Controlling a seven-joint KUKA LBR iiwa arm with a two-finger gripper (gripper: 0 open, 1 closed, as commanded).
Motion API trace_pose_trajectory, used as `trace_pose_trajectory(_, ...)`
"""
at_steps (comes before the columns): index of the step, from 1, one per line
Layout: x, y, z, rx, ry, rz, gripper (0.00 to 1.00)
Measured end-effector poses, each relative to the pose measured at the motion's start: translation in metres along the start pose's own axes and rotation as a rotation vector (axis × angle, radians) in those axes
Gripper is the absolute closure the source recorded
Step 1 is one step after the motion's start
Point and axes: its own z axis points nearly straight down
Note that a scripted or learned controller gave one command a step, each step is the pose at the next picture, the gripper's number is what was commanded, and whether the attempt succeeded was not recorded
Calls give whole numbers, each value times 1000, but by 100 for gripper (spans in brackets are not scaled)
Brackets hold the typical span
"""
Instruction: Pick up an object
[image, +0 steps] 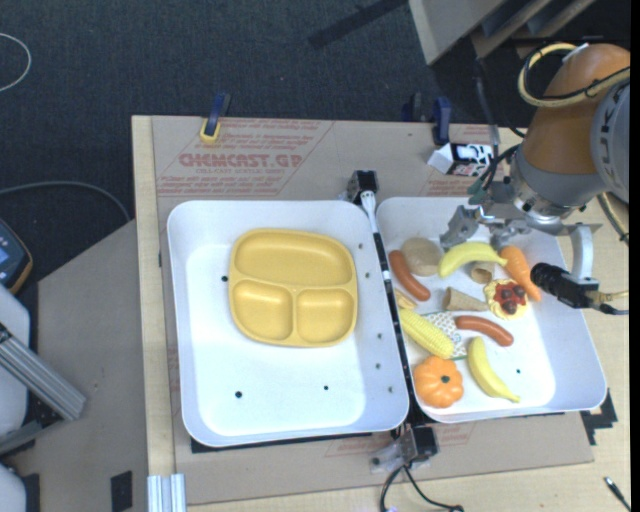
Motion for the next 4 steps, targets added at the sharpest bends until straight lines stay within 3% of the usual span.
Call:
trace_pose_trajectory(1, 0, 1, -39, 1, 0, 0, 100)
trace_pose_trajectory(2, 19, 16, -30, 4, 1, -1, 100)
trace_pose_trajectory(3, 19, 12, -44, 3, 1, 0, 100)
trace_pose_trajectory(4, 34, 11, -31, 9, 2, 0, 100)
